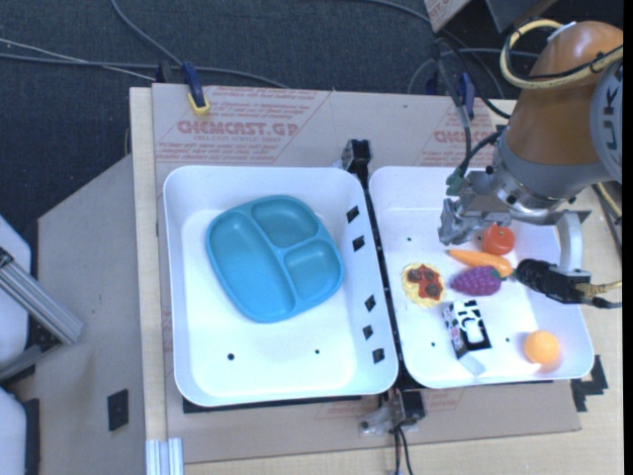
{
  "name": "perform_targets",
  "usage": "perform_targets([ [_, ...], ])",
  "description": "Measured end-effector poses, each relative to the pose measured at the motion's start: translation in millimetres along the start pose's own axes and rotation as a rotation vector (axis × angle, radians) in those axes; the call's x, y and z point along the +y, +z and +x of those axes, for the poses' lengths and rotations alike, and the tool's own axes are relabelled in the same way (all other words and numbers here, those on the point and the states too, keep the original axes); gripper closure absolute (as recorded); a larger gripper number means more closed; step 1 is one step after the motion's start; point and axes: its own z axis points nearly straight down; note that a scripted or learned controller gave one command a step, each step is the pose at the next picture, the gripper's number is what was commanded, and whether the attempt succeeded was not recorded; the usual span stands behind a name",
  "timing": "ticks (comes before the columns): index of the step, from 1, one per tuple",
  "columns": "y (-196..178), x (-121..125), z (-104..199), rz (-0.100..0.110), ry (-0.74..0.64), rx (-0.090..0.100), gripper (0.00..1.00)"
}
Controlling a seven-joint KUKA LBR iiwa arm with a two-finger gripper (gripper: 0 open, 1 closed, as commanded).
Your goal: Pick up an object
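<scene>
Jaws' spread cannot be told as they hang beside the red tomato in the right bin.

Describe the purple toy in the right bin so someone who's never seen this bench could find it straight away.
Start at the right white bin, the one without the blue divided plate. Near its middle lies a cluster of toy foods; the purple grape bunch sits just below the orange carrot and right of the small pizza slice. It is the only purple, bumpy piece there.
</scene>
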Motion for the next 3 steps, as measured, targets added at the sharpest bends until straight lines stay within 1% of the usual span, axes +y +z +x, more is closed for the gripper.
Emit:
perform_targets([
  [1, -2.8, 12.8, 52.6, -0.005, -0.001, -0.001, 1.00],
  [2, 3.2, 17.8, 100.4, -0.004, 0.000, -0.001, 1.00],
  [3, 15.0, 34.9, 136.5, -0.004, 0.001, -0.002, 1.00],
])
